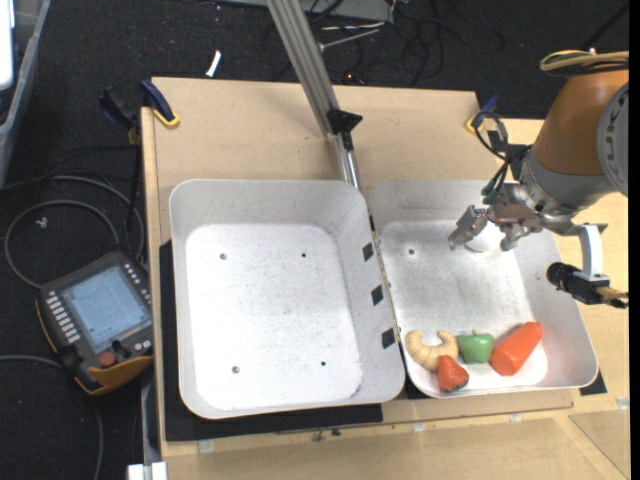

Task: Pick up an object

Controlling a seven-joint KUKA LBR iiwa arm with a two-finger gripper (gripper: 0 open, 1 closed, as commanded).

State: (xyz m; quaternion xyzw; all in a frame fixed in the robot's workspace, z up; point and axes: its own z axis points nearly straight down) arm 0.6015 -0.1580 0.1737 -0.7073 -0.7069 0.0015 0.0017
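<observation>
**Arm over right bin, jaws spread, holding nothing**

Jaws (487, 230) hang over the far part of the right bin (470, 288), near its back wall. Fingers look spread apart, one toward the bin's middle, one toward the arm; a small white bit sits between them but can't tell if it's part of the tool or the bin floor. No object seen between the fingers. Grey arm with orange band (588, 118) comes in from the right edge above the bin.

Objects all bunched at the near edge of the right bin, well apart from the jaws:
- curved cream piece (428, 347), leftmost, near the divider between bins
- small red piece (452, 372), just in front of the cream one, touching or nearly touching it
- green pepper-like piece (477, 346), between cream piece and orange one
- orange carrot-like piece (517, 348), rightmost, tilted, touching or just beside the green one

Left bin (270, 308) sits beside the right one on the desk (250, 128). Metal pole (305, 53) slants over the desk's far side. Teach pendant (95, 313) on the floor left of the desk.
</observation>
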